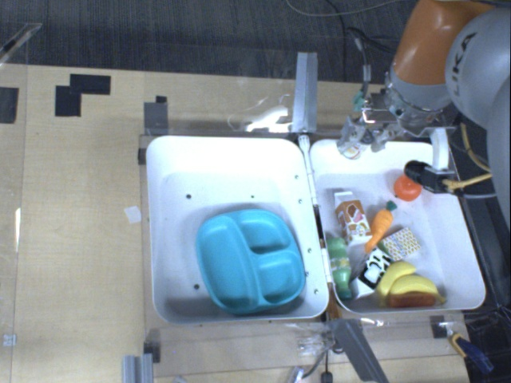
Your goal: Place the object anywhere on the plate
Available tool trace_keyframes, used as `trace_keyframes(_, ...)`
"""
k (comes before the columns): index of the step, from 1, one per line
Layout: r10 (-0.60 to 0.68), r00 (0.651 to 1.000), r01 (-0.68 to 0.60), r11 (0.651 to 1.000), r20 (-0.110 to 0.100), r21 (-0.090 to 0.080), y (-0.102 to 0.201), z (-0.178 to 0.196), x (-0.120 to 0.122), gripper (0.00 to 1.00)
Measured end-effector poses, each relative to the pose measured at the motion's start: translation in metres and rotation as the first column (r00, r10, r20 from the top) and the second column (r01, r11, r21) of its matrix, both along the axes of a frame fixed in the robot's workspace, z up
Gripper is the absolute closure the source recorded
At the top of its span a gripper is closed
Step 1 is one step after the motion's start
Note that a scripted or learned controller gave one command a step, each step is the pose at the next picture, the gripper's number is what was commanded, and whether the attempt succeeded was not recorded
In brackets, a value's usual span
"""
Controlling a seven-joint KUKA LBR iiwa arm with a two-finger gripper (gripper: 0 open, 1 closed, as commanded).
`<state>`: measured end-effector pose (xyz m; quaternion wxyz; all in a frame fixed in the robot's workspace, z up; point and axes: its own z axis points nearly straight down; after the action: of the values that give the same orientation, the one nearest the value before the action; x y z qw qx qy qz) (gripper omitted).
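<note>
A blue plate (250, 260) with three compartments lies in the left bin (172, 174), toward its front. My gripper (354, 140) hangs over the back left corner of the right bin (471, 246), well away from the plate. Below it in that bin lie a small brown carton (351, 217), an orange carrot (381, 225), a round orange-red toy (407, 187), a checkered block (402, 242), a green bottle (338, 258), a black-and-white piece (371, 272), a yellow banana (402, 276) and a dark red item (415, 298).
A metal divider post (305, 94) stands behind the seam between the two bins. Cables (335, 10) trail across the dark floor behind the bench. The arm's orange band (427, 34) and grey body occupy the upper right.
</note>
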<state>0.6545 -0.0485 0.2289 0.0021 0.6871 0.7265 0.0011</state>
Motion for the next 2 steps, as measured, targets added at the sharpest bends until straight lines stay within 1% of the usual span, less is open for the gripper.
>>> trace_keyframes(1, 0.03, 1.0, -0.03, 1.0, -0.002, 0.002, 0.058, -0.013, -0.072, 1.0)
trace_keyframes(2, 0.082, 0.997, -0.082, 0.997, -0.003, 0.002, 0.145, -0.044, -0.111, 1.0)
